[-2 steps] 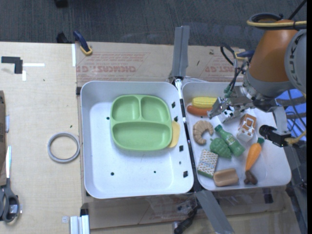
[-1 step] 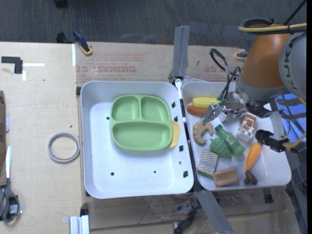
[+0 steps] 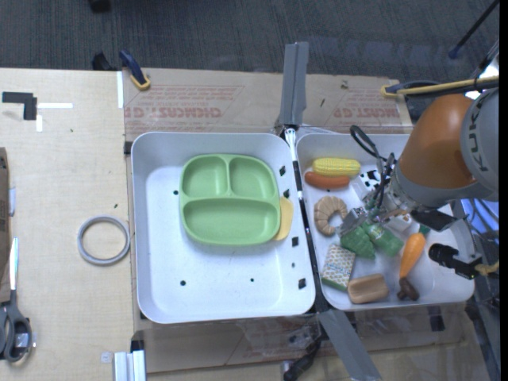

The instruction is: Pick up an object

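Observation:
The right bin (image 3: 444,288) holds several toy foods: a yellow corn cob (image 3: 336,166), a red sausage (image 3: 327,180), a tan croissant (image 3: 329,213), a green leafy piece (image 3: 369,240), an orange carrot (image 3: 411,254), a pale patterned packet (image 3: 339,266) and a brown block (image 3: 367,289). My gripper (image 3: 375,214) hangs low over the middle of this bin, just above the green leafy piece and right of the croissant. The wrist and cables hide its tips.
The left bin (image 3: 159,276) carries a green divided plate (image 3: 230,199) with a yellow piece (image 3: 285,217) at its right edge. A tape ring (image 3: 104,239) and scissors (image 3: 12,324) lie on the bench at the left. A small brown item (image 3: 408,292) sits near the right bin's front wall.

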You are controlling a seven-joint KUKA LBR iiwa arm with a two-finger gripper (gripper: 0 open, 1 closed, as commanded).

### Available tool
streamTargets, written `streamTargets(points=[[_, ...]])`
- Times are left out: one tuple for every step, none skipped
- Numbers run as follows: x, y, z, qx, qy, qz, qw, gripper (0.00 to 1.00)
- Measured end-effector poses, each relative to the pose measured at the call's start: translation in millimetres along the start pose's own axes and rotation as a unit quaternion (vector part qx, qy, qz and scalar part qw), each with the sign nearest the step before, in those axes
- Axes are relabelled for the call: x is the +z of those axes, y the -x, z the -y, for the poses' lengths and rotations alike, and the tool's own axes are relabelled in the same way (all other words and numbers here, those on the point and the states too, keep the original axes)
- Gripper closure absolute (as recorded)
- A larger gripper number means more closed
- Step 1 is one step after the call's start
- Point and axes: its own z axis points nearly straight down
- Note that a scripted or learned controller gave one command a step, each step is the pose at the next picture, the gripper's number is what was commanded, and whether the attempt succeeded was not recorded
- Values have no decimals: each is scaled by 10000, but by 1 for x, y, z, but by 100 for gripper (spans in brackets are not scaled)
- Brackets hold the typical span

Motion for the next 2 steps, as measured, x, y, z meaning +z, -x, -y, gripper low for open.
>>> streamTargets(points=[[7, -3, 10, 1827, 99, 54, 9831, 0], [-2, -1, 10, 1848, 98, 54, 9827, 100]])
